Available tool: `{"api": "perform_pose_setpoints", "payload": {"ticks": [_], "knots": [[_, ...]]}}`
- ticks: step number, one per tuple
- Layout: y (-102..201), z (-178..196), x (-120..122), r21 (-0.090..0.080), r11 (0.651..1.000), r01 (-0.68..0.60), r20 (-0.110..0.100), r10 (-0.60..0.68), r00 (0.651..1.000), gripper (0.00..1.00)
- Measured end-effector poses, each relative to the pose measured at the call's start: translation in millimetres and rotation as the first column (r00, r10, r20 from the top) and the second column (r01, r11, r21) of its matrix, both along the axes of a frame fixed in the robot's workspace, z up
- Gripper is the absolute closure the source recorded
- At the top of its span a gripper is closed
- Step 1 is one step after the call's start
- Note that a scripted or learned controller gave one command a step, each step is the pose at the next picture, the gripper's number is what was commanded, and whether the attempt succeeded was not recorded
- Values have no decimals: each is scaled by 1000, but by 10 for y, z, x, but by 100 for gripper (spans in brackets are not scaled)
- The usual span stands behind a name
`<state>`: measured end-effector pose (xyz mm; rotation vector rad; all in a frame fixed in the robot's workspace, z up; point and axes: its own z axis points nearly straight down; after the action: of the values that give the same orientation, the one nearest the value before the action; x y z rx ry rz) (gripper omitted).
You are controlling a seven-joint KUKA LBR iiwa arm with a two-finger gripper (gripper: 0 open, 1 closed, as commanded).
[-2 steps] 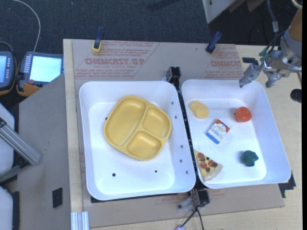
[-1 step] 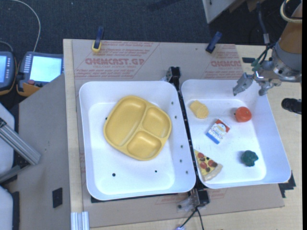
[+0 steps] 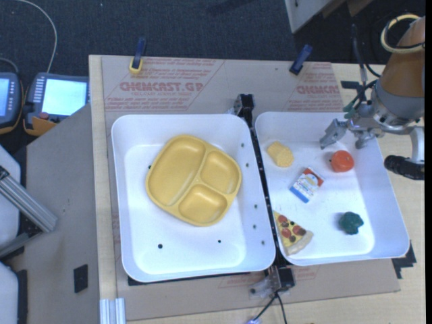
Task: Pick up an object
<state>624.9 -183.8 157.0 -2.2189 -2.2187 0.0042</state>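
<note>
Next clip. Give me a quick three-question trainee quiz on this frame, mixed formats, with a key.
1. True or false: the yellow divided plate lies in the left bin.
2. How many loose items lie in the right bin?
3. Which item lies nearest the gripper? A) pizza slice B) tomato C) broccoli

Key: 1. True. 2. Five: the yellow round piece, the small carton, the tomato, the broccoli and the pizza slice. 3. B.
</note>
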Motion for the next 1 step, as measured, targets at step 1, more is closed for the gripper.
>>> {"api": "perform_pose_setpoints", "payload": {"ticks": [1], "knots": [[17, -484, -60, -10, 1000, 0, 15, 0, 1000, 0]]}}
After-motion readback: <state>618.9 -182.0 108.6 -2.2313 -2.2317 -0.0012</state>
